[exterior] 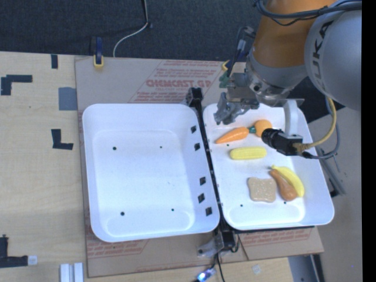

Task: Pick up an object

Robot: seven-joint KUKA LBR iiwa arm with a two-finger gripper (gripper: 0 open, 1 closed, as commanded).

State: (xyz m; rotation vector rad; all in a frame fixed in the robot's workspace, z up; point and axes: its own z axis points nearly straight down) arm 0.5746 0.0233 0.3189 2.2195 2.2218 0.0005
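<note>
My gripper (226,117) hangs over the far left part of the right bin (317,210), just above and behind the orange carrot (231,136). No object shows between its fingers. A yellow corn cob (247,153) lies in front of the carrot. An orange fruit (262,126) sits to the carrot's right. A slice of bread (261,190) lies near the bin's front, with a yellow banana (292,179) and a brown sausage-like piece (284,187) beside it.
The left bin (141,169) adjoins the right bin along a black-clipped divider (202,157). A black connector and yellow cable (285,141) hang from the arm over the right bin's right side. A cardboard sheet (164,81) lies beneath both bins.
</note>
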